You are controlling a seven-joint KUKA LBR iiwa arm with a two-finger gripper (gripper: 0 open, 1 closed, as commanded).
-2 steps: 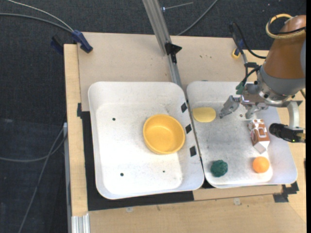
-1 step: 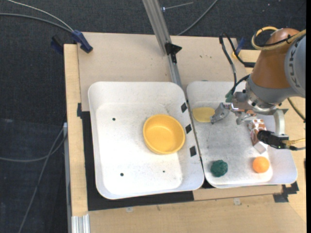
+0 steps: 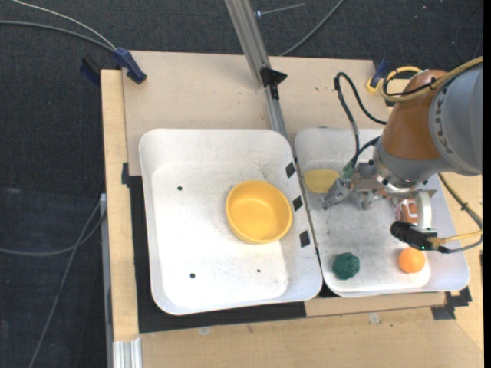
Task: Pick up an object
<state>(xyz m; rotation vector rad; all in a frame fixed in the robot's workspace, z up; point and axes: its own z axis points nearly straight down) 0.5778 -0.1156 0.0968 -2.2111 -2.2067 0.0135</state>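
Note:
In the right bin (image 3: 383, 282) lie a pale yellow flat piece (image 3: 320, 180) at the far left, a dark green ball (image 3: 346, 265) near the front and an orange ball (image 3: 412, 261) at the front right. My gripper (image 3: 351, 195) hangs low over the right bin's middle, just right of the yellow piece and behind the green ball. I see nothing held in it. The arm's wrist hides part of the bin floor behind it.
A yellow bowl (image 3: 258, 211) sits upright in the left bin (image 3: 176, 167), close to the wall between the two bins. A metal pole (image 3: 253, 44) slants in from the top, and black cables (image 3: 349, 106) run over the bench behind the right bin.

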